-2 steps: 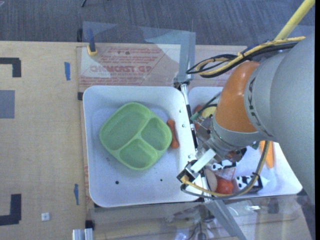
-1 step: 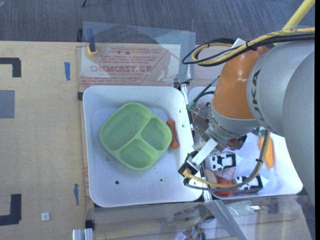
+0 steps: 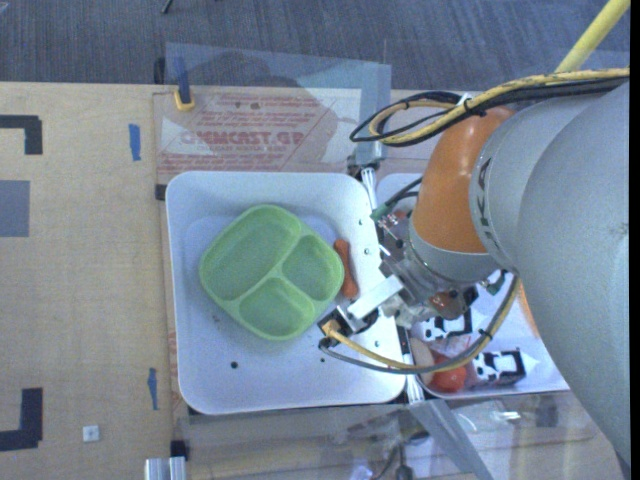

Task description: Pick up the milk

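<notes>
We're down over the right bin [image 3: 548, 368]; milk [image 3: 497, 366], cow-spotted, sits just beside gripper [image 3: 440, 320], nr a red item [image 3: 450, 378]. Can't tell gripper state. Pick not done, we judge.

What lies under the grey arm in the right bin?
Partly visible under the grey arm: a black-and-white milk carton and a red round item. The arm covers the remainder of the right white bin.

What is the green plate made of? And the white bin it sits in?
The green plate looks like matte plastic: one even colour, with soft moulded ridges dividing three sections. The white bin also looks like plastic, smooth and slightly glossy, with rounded corners. Neither can be told for certain.
</notes>
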`<state>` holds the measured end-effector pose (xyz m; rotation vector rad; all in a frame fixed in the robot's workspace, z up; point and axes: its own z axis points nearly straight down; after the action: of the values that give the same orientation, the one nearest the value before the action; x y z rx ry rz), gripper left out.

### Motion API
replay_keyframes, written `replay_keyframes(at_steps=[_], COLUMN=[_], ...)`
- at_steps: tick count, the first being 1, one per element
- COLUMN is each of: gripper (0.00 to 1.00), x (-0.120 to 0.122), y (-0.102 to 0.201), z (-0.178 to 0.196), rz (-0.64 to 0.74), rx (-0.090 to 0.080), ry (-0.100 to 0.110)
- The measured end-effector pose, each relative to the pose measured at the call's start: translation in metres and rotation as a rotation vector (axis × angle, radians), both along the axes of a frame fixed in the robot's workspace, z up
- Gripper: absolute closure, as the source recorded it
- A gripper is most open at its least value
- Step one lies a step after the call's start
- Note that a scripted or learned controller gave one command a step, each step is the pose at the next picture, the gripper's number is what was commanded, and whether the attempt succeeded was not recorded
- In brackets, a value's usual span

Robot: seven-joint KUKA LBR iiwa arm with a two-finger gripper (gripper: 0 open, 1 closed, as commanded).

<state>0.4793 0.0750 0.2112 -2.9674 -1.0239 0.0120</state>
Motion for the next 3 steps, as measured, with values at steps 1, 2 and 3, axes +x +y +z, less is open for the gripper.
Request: replay_keyframes(at_steps=[1, 2, 3], gripper=[1.00, 1.00, 1.00], x=[0.000, 0.001, 0.001], y=[0.001, 0.002, 0.004], z=[0.007, 0.014, 0.021], rz=[0.004, 0.009, 0.013], rx=[-0.001, -0.003, -0.004], ry=[0.006, 0.012, 0.018])
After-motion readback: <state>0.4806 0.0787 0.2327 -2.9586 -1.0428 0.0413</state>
